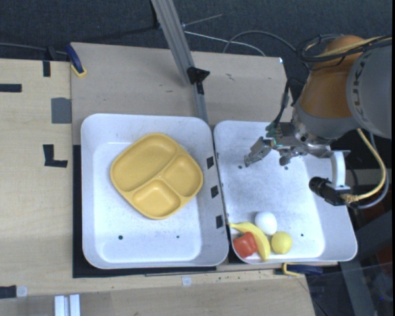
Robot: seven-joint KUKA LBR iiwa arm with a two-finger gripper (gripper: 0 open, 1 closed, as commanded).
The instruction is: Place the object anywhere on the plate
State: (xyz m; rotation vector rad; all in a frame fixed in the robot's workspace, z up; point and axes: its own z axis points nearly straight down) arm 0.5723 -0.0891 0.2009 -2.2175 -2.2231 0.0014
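Note:
A yellow plate [157,175] with three compartments lies tilted in the left bin [99,196]. In the near corner of the right bin [296,196] several toy foods huddle together: a white egg [266,222], a yellow banana [255,234], a red piece [245,245] and a yellow lemon [281,243]. My gripper [270,157] hangs over the far part of the right bin, well away from the foods. Its two fingers are spread apart, so it is open, and nothing sits between them.
A grey metal bar [178,38] slants down from the top to the far rim between the bins. Cables [365,189] loop off the wrist on the right. The raised divider [214,176] separates the two bins.

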